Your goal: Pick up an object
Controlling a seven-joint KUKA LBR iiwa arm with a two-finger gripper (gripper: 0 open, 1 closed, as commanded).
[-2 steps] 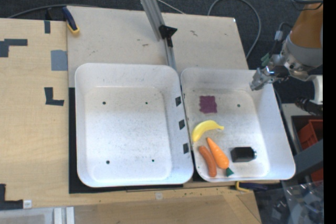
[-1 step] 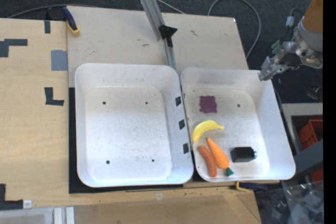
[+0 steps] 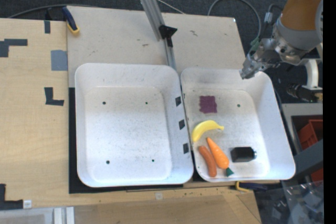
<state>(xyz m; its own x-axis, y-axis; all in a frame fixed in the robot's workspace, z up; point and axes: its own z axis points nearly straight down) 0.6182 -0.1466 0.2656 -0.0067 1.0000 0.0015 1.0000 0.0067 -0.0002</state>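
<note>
With the gripper (image 3: 250, 72) at the upper right of the frame above the right bin's (image 3: 276, 107) rim (whether spread or shut I cannot tell), a descent toward the lower-centre cluster risks catching the banana (image 3: 206, 129) and carrots (image 3: 212, 154) together.

2 bins side by side on bench. Right bin (image 3: 262, 92) holds everything: square pad (image 3: 208, 104) toward far side, banana (image 3: 206, 129) just below it, 2 carrots (image 3: 212, 156) nearer front, touching each other, block (image 3: 243, 154) just right of carrots. Gripper (image 3: 249, 70) over right bin's far right corner. Left bin (image 3: 84, 113) beside it.
</note>
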